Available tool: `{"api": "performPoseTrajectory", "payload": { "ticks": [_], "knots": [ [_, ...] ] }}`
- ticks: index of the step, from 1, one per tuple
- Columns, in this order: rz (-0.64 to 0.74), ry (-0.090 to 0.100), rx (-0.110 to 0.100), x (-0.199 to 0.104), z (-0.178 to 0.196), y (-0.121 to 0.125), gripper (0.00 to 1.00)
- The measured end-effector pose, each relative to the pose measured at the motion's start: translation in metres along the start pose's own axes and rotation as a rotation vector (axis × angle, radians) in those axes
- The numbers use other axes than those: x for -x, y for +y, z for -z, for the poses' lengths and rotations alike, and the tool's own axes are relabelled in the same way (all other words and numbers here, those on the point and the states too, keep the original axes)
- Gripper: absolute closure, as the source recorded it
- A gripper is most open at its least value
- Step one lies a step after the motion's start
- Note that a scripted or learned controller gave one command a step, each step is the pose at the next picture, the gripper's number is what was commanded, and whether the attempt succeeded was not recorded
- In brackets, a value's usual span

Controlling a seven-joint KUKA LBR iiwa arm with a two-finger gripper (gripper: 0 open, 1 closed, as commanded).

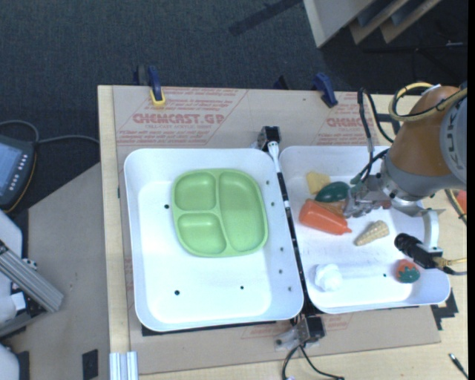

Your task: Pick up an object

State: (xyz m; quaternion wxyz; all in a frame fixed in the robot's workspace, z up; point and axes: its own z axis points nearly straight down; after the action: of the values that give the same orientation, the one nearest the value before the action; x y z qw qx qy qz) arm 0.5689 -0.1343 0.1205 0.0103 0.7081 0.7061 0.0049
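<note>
1. Gripper (361,200): low in right bin (364,288), far half, just beside green item. Mostly tucked under wrist of arm (423,148), so spread or closed: can't tell.
2. Green item (332,191): dark, rounded. Right end hidden by gripper; whether the two touch is unclear.
3. Yellow item (318,181): pale, against far-left side of green item and partly covered by it. Shape hard to make out.
4. Orange item (323,217): tapered, lying flat just in front of green item, nr bin's left wall.
5. Cone (372,232): beige, ridged, lying flat to right of orange item, apart from it.
6. White lump (328,277): nr front edge of right bin. Blends w/ bin floor, outline vague.
7. Red ball (406,272): small, red w/ some green, front-right corner. Detail too small to read.
8. Plate (220,211): green, 3 compartments, flat in left bin (208,293).
9. Bench (223,111): brown board w/ red print; blue clamps (156,83) on far edge.
10. Floor (148,37): dark carpet. Screen device (15,167) cut off at left edge; pale furniture (371,18) cut off at top.
</note>
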Motion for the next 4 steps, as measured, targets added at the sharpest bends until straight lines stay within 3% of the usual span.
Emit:
{"api": "performPoseTrajectory", "payload": {
  "ticks": [1, 2, 4],
  "knots": [
    [0.004, 0.006, -0.016, -0.006, 0.045, 0.000, 1.00],
    [0.004, 0.006, -0.016, -0.005, 0.098, 0.002, 1.00],
    [0.009, 0.009, -0.018, -0.107, 0.107, 0.018, 1.00]
  ]
}}
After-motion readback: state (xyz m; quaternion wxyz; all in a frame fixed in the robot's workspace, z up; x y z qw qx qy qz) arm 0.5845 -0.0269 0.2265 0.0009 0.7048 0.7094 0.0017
